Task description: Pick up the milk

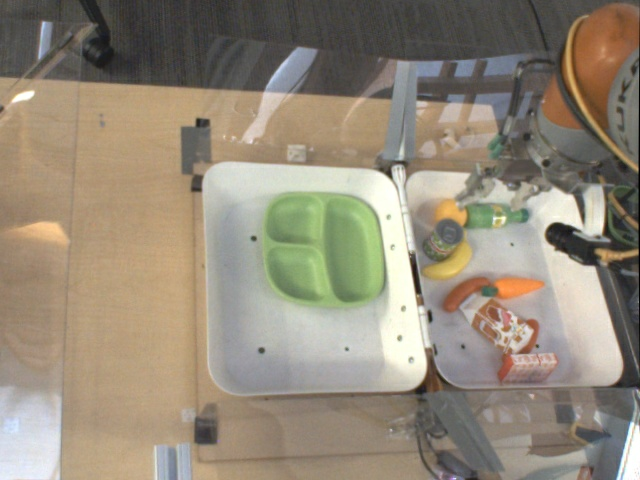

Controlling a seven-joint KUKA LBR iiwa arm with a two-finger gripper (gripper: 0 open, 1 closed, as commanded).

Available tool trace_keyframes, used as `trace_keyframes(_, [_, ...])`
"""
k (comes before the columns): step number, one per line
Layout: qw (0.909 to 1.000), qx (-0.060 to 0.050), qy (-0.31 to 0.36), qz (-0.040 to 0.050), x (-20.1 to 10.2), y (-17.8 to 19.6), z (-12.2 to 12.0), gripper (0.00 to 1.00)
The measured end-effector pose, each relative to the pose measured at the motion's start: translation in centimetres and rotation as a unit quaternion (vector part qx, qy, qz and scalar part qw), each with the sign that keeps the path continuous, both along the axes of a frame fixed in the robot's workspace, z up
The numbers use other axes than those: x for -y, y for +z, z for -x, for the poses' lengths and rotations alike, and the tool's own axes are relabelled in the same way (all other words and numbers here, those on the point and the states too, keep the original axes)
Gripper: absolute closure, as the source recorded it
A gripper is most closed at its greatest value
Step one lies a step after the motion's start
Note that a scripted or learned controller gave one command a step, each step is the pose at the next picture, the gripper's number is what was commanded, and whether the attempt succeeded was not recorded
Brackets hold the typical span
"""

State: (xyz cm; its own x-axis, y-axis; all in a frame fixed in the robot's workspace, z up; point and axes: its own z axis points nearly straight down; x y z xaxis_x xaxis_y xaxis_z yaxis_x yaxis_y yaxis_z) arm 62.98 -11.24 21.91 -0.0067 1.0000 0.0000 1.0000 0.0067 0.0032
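Barely started: milk carton (501, 325) lying untouched toward the near end of the right bin (590, 368), just beside the carrot (517, 288) and small red box (527, 367). Gripper (500, 183) hovering at the far end over the green bottle (494, 215), fingers spread, pinching nothing. Still to reach, grasp, lift.

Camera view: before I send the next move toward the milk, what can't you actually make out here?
- Claw: its fingers blur against the green bottle; open or shut, cannot tell.
- Milk carton: print too small to read; it hides part of a red item behind it.
- Can: label too small to read; it covers part of the banana.
- Arm: cut off by the right edge.
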Motion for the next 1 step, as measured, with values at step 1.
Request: trace_keyframes(1, [0.9996, 0.001, -0.028, -0.0002, -4.39, -3.01, 6.65, 0.0])
